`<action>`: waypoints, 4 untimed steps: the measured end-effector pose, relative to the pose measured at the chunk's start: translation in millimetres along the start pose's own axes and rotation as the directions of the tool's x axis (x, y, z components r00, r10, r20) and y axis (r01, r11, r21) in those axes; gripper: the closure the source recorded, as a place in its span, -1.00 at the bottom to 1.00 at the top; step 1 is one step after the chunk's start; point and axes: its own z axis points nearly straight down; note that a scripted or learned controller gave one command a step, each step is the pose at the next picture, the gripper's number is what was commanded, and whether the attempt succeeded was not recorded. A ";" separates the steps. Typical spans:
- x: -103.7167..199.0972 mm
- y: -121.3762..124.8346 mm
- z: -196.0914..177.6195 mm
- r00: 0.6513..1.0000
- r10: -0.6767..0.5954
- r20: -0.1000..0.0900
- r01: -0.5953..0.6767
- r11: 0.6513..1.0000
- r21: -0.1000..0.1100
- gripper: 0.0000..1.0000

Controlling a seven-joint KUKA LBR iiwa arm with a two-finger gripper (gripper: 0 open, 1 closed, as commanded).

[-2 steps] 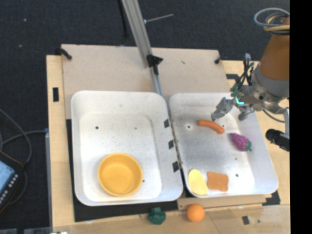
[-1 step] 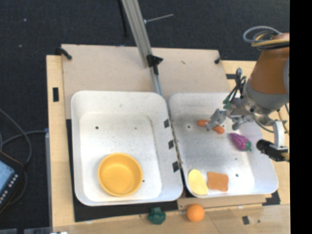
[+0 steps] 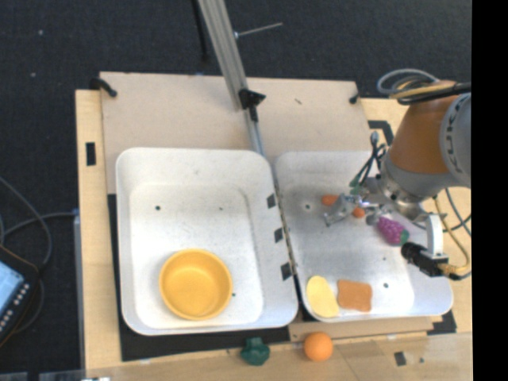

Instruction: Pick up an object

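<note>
Currently the two-finger gripper (image 3: 340,210) hovers in the right white bin (image 3: 317,244); jaw state cannot be told. Beside it lies a small orange plastic piece (image 3: 329,200) (probably light, rigid, slippery): grasp across its middle.

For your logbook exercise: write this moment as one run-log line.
arm: over right bin | pincer: low, beside small orange piece | nothing seen held | yellow bowl: left bin

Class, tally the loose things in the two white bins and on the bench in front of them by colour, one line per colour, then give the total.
Yellow: 2, the bowl and the pale disc
Orange: 3, the block, the ball, the small piece
Purple: 1, the lump
Green: 1, the small thing
Total: 7
</note>
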 end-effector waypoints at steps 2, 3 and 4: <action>-2.0 1.3 38.6 1.000 0.006 0.000 -0.006 1.000 -0.009 1.00; -3.1 7.6 -6.0 1.000 -0.004 0.001 0.004 1.000 -0.011 1.00; 3.2 7.6 -52.1 1.000 -0.004 0.001 0.004 1.000 -0.010 1.00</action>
